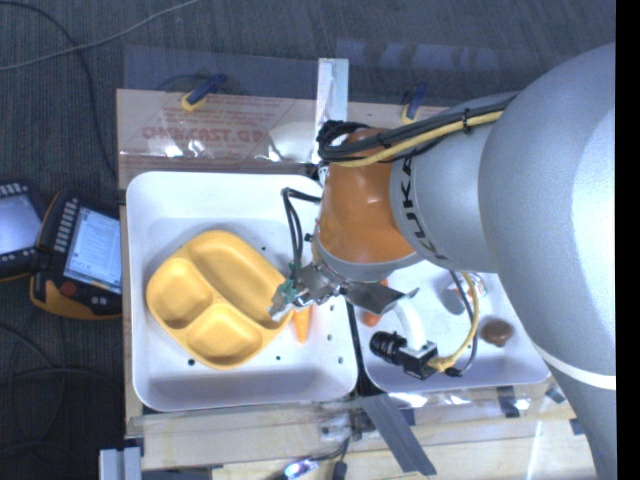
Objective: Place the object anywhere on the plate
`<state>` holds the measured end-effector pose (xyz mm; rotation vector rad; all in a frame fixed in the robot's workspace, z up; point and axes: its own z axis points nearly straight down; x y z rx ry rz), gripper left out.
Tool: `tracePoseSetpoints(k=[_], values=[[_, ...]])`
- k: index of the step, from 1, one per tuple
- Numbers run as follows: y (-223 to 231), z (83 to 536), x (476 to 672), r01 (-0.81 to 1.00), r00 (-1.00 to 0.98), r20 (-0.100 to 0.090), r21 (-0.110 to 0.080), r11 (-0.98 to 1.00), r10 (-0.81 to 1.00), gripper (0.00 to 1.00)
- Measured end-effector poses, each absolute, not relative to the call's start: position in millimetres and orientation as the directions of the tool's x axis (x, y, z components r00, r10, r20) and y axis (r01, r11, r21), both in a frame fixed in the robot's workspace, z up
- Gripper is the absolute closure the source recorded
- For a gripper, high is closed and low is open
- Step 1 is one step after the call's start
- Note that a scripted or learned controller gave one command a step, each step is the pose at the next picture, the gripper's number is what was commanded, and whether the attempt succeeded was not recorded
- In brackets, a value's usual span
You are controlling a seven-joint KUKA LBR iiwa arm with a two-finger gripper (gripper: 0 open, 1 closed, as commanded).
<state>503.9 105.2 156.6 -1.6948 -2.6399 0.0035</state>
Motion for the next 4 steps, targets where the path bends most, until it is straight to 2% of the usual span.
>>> tracePoseSetpoints(k=[1,2,3,4], values=[[163,169,490.4,0.865,-0.502,0.002,-0.002,0.502,0.865,1.0],[180,147,482.5,0.717,-0.697,0.003,-0.005,0.697,0.717,1.0],[122,104,555.7,0.492,-0.871,0.005,0.002,0.871,0.492,1.0],[158,217,556.4,0.188,-0.982,0.0,0.0,0.982,0.188,1.0]])
